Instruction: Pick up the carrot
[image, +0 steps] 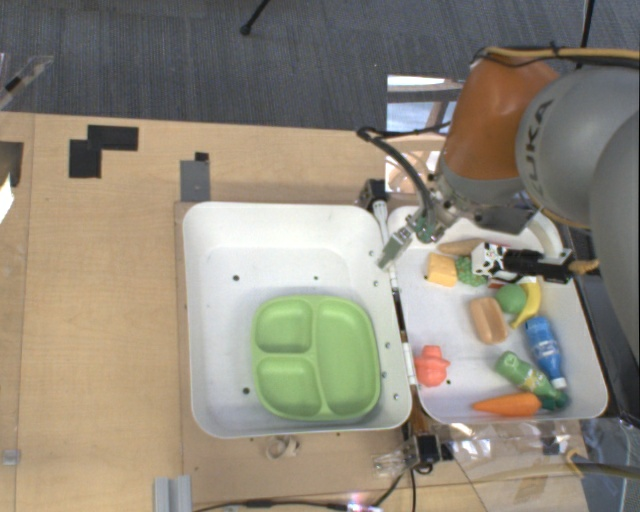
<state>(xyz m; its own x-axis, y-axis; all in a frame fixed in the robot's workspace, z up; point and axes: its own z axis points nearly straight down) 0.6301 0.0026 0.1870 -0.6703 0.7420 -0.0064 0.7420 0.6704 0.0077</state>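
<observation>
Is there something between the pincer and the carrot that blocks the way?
Yes. The pincer hangs at the right bin's top left corner; the carrot lies at its bottom edge. On the floor between them lie a yellow cheese wedge, a bread roll and a green bottle, touching the carrot.

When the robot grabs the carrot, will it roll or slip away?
The carrot looks round and tapered, so it may roll in a curve if nudged. Its skin looks smooth, so it might slip. It lies beside a green bottle, which could block one side.
</observation>
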